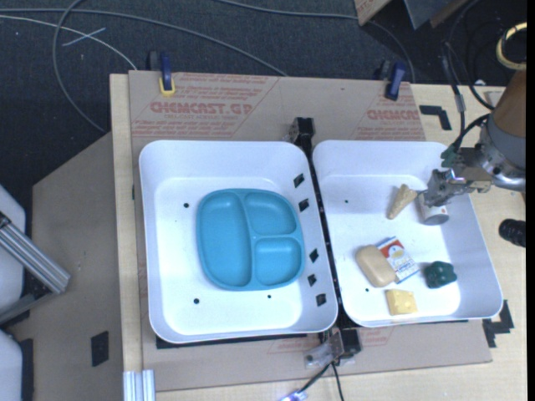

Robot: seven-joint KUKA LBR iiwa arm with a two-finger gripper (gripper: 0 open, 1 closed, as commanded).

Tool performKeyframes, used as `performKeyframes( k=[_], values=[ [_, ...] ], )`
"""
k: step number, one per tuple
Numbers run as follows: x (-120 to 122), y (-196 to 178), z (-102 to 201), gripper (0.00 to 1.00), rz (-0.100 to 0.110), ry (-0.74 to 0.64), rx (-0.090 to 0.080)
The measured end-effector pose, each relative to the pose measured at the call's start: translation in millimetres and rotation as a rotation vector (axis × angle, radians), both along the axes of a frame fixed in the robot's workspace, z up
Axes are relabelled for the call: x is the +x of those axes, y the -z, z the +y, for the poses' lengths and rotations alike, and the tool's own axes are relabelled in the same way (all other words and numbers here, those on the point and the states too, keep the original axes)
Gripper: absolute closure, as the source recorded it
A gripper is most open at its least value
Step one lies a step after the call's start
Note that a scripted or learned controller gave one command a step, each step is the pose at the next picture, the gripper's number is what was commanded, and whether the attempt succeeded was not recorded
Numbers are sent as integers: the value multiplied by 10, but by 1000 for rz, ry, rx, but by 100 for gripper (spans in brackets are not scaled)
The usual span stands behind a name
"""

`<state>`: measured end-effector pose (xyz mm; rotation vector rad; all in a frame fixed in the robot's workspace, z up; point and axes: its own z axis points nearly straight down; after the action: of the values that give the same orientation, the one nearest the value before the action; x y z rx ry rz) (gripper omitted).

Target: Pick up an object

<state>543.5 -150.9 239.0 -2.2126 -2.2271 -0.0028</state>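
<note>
The left bin (167,161) holds a blue divided plate (251,238) lying flat near its middle, with bare white floor all round it, widest at 12 o'clock and along the 9 o'clock wall. A black strip of clips (308,224) runs down the seam between the two bins.

In the right bin (359,161), the 12 o'clock half and the 9 o'clock side of the floor lie open. The things gather toward 3 and 6 o'clock. A pale wedge (402,200) sits tilted near the middle. Lower down lies a tan bun-like lump (375,266), with a small red and white box (399,257) touching it at its 2 o'clock. A yellow block (402,302) lies close to the 6 o'clock rim, and a dark green lump (438,274) sits near the 4 o'clock rim.

The gripper (435,200) reaches in over the 3 o'clock rim, its tip low over the floor. The wedge lies just beside it at its 9 o'clock, apart from it. How wide it stands I cannot tell, and nothing shows in its hold.
</note>
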Motion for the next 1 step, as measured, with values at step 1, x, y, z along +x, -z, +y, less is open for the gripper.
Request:
performKeyframes(
  k=[1],
  values=[
    [84,22,631,100,1,-1,1]
  ],
)
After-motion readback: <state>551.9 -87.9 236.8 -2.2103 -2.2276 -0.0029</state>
